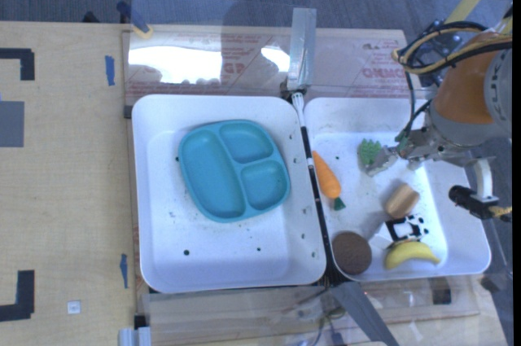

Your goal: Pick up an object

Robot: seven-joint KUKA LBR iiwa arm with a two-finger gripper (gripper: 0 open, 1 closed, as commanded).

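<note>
Across the wooden bench [65, 173], two shallow white bins side by side, left bin [155, 238] and right bin [468, 255], touching along a dark middle seam. Behind them, a clear plastic sheet [203, 51] with glare on it and an upright metal bar [303, 43] right at the seam. Coming in from the right, the grey arm [464, 92] with its orange band, looped in yellow and black cables and cut off by the frame edge, so hard to follow past the wrist. Sitting in the left bin, just a blue divided plate [234, 169], three compartments, nothing on it. Packed into the right bin, all the small stuff: a brown round disc [352, 251] down at the near-left corner, a banana [411, 255] just beside it to the right, an orange carrot [327, 176] lying close to the seam wall, a tan block [401, 199] roughly mid-bin, a black and white thing [405, 229] wedged between block and banana and too small to identify, and a green piece [371, 153] up toward the far side. Low over that far side, the gripper [411, 147], right next to the green piece, maybe touching its right edge, honestly too blurry to say. Can't tell if open or closed on anything either, with the wrist and cables blocking the view. Nothing visibly lifted off the bin floor. Also a few blue tape bits [109, 69] on the bench, left of the bins.
</note>
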